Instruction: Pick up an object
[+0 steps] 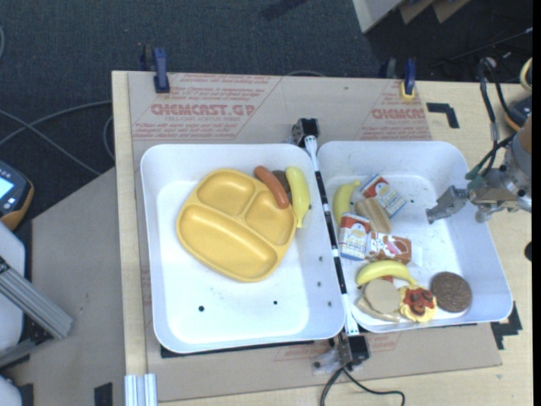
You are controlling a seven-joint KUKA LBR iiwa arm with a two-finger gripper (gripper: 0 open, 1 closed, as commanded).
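Camera view: two white bins are sitting side by side on the bench, the left bin (169,311) and the right bin (486,265).

In the left bin, one yellow divided plate (232,227) is lying toward the upper middle, with one sausage (272,185) and one banana (297,194) resting at its upper right edge.

The right bin is holding the rest: two more bananas, one upright banana (341,203) near the dividing wall and one curved banana (385,270) lower down; three small snack packets, one at the top (385,194), one at the left (353,238) and one just right of it (393,248); one bread roll (374,216); one sandwich half (380,299); one pizza-like piece (418,303); and one brown round patty (451,292).

The gripper (441,208) is reaching in from the right over the right bin's upper right part, apart from the food. Whether it is spread or pressed together cannot be told; nothing is showing between its tips.
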